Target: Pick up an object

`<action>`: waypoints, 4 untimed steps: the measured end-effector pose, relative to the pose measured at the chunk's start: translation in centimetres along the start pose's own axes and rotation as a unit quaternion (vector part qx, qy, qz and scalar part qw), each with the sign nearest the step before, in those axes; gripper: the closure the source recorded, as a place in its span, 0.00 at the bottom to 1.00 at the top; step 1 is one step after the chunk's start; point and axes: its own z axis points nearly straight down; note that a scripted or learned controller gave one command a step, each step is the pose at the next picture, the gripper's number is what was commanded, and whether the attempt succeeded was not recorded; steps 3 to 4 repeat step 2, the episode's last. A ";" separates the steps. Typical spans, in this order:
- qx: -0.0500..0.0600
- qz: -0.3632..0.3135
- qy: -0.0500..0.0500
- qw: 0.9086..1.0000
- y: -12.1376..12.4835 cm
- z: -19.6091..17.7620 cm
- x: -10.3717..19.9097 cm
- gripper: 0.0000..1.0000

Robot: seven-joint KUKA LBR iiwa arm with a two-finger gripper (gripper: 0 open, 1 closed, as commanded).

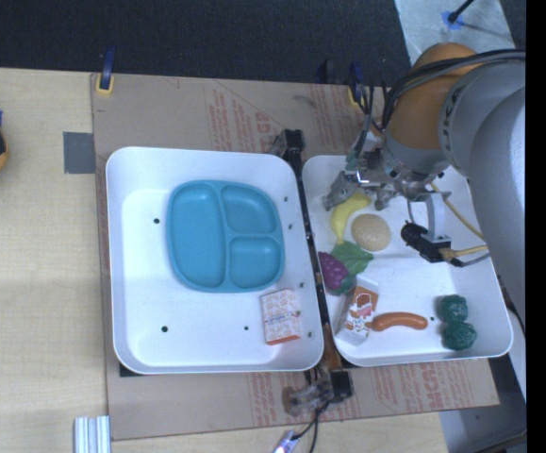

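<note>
Seemingly the gripper (350, 189) hovers at the right bin's (485, 281) eleven o'clock over the yellow banana (341, 218), fingers spread; light, smooth plastic, best pinched mid-body.

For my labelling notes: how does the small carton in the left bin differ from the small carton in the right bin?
The carton in the left bin is pale with faint reddish print; the carton in the right bin shows bolder red-orange and white. The first lies near the blue tray, apart from other items; the second lies against a sausage, below green leaves. Both are small packs lying flat.
</note>
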 end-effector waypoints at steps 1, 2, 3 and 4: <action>0.000 0.000 0.000 1.000 0.0 0.0 0.3 0.00; 0.002 -0.001 0.000 1.000 -0.1 -1.0 0.1 1.00; 0.002 -0.001 0.000 1.000 -0.1 -1.0 0.1 1.00; 0.002 -0.001 0.000 1.000 -0.1 -1.0 0.1 1.00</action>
